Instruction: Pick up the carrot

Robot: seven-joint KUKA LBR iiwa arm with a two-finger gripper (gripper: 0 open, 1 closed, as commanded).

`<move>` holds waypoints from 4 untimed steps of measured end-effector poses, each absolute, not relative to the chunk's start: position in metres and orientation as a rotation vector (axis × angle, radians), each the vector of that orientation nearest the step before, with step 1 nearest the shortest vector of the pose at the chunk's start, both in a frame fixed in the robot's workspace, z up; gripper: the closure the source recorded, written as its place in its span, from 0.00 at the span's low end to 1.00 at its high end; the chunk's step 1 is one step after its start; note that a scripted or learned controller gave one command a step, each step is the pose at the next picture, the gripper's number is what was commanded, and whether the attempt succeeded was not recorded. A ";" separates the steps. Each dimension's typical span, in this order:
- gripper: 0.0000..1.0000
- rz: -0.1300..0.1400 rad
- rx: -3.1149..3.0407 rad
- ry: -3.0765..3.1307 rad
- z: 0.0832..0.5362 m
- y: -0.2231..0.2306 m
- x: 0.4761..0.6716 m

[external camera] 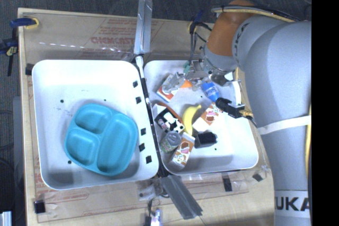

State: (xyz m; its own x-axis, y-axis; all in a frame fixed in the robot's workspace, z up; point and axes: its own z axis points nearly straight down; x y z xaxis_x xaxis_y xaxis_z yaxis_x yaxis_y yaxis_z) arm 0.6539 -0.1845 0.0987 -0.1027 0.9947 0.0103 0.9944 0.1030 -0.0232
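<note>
A wooden counter (79,29) held two shallow white plastic bins side by side, seen from above at a slant. The left bin (53,77) carried one thing, a turquoise plastic plate with three compartments (101,138), lying flat toward its near side.

The right bin (233,153) was crowded. A yellow banana (190,117) lay near its middle, a small metal can (170,141) sat near the divider, a black-and-white cow-patterned toy (170,123) was just beside the can, and a blue bottle-like object (210,91) lay toward the far right. Flat printed packets were scattered among them.

The grey robot arm with an orange band (228,34) reached in from the right and bent down over the far end of the right bin. Its claw (195,72) hung low there, among the clutter, probably because that was where the target lay. The carrot (185,83), a small orange piece, appeared to sit just below the claw, touching a red-and-white packet (170,87); the view was too coarse to be certain of its outline.

Whether the claw was spread or closed could not be told, and nothing was plainly seen gripped in it. The grasp looked not yet made.
</note>
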 end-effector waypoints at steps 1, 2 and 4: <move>1.00 0.016 -2.084 -2.323 0.114 -0.184 0.656; 0.00 0.016 -2.083 -2.324 0.112 -0.184 0.656; 0.00 -0.015 -2.256 -2.195 0.108 -0.205 0.664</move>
